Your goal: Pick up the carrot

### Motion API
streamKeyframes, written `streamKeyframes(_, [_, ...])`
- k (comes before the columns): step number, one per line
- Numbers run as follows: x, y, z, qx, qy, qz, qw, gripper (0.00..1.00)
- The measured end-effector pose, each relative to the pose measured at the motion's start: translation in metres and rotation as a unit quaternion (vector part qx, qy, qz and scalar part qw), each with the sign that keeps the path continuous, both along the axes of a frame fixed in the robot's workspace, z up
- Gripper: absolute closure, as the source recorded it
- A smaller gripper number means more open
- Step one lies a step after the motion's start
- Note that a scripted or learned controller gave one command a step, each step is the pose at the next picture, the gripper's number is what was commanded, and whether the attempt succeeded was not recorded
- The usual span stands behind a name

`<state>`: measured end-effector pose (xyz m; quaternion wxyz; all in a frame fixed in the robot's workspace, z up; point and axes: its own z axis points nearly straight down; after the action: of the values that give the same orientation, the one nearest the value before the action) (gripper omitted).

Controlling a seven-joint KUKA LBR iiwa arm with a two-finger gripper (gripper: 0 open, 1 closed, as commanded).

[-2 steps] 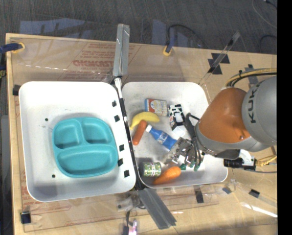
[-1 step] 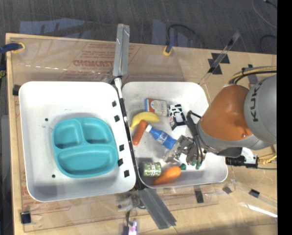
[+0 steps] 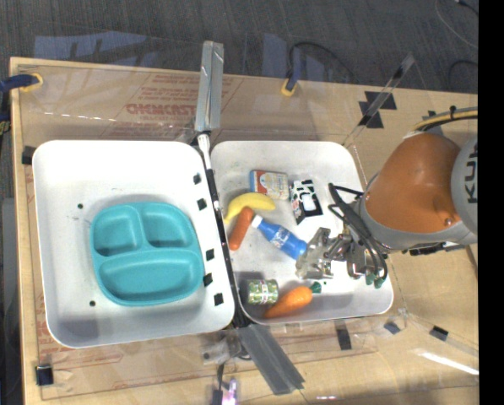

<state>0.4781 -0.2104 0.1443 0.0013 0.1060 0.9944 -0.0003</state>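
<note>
The arm reaches in from the right and the pincer [image 3: 317, 258] hangs over the right bin [image 3: 353, 163], low in its middle, just right of the blue-and-white bottle [image 3: 279, 236]. Whether the pincer is released or clenched, I cannot tell; the metal and cables there blur together from this height. Nothing orange sits in it.

The carrot [image 3: 289, 301] lies at the near wall of the right bin, tip pointing left and down, thick end up to the right. It is just below the pincer, close but apart. Its thin end rests beside a small green-labelled can [image 3: 262, 291].

So the step in hand, as I read it, is the approach, and the grasp is not yet made. To do it well, the pincer wants to shift toward the near wall and turn so it closes across the carrot's width, not along it. Aim for the thick half, away from the can, so nothing else gets nudged. The bin wall is tight behind the carrot, so a straight-down descent looks safer than a slanted one.

Further up lie a banana [image 3: 249, 203], an orange-red stick-shaped thing [image 3: 240, 229] that could be mistaken for the target, and a small carton [image 3: 268, 181]. A teal divided plate [image 3: 144, 252] sits in the left bin [image 3: 57, 226].
</note>
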Motion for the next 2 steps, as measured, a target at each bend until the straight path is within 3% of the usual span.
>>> streamKeyframes(1, [0.0, 0.0, 0.0, 0.0, 0.0, 0.0, 1.0, 0.0])
streamKeyframes(2, [-0.001, 0.033, -0.028, 0.0006, 0.002, 0.148, 0.9889, 0.0])
